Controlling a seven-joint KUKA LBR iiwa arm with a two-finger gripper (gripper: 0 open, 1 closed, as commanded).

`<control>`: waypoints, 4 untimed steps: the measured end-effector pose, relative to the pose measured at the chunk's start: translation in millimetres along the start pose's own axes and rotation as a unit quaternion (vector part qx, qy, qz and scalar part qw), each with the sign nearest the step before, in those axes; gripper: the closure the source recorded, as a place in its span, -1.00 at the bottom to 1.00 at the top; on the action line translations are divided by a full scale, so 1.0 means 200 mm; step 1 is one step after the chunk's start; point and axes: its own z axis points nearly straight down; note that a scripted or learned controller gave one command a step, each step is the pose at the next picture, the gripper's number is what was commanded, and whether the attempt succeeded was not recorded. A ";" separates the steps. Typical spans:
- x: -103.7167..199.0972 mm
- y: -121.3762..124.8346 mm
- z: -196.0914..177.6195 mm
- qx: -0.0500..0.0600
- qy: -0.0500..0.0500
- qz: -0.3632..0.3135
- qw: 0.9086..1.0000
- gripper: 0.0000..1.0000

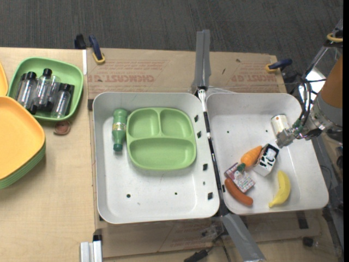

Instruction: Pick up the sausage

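Approach step. Sausage lies lower left of right bin, touching small packet. Pincer hovers right of centre, above carton; finger spread impossible to tell. Next: shift down-left over sausage, descend.

Cardboard sheet under the bins reads, upside down, probably "CHEMCAST GP".

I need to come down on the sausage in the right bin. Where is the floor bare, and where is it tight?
Bare: the right bin's left half from the divider to the carrot, and its far strip. Tight: the near middle, where the sausage lies against the small packet, with the carrot, the black-and-white carton and the banana close by. The tool hovers beside the carton.
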 end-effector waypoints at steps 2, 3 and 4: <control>-0.01 0.01 -0.09 -0.001 -0.001 0.001 1.000 1.00; -0.02 0.01 -0.13 -0.001 -0.002 0.001 1.000 1.00; -0.02 0.01 -0.17 -0.001 -0.002 0.001 1.000 1.00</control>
